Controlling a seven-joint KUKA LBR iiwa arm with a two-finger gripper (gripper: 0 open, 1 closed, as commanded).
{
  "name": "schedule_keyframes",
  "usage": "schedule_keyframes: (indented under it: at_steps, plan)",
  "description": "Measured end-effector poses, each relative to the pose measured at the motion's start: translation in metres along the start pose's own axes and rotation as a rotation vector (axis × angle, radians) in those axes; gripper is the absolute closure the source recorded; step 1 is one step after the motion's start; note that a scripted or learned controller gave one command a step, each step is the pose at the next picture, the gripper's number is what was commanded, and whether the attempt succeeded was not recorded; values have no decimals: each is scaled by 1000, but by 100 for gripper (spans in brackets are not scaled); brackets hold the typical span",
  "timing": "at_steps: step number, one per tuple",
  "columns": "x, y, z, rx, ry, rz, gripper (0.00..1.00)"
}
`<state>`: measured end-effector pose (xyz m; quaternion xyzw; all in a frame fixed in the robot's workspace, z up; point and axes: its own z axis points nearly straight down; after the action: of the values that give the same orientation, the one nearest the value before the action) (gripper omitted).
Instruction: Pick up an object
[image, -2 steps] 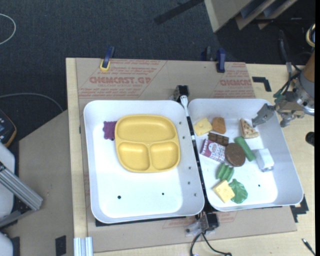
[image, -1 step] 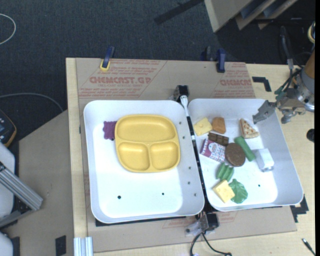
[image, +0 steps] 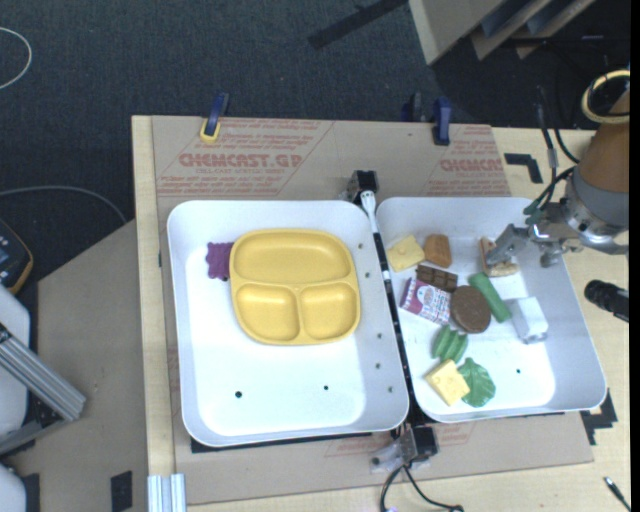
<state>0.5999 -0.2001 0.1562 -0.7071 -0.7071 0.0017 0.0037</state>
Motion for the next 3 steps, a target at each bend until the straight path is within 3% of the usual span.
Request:
schedule_keyframes:
  at_steps: [1, 2, 3]
  plan:
    - [1, -3, 64, 0, 0, 1, 0]
    - [2, -3, 72, -4, -2, 0, 0]
    - [2, -2, 60, -8, -3, 0, 100]
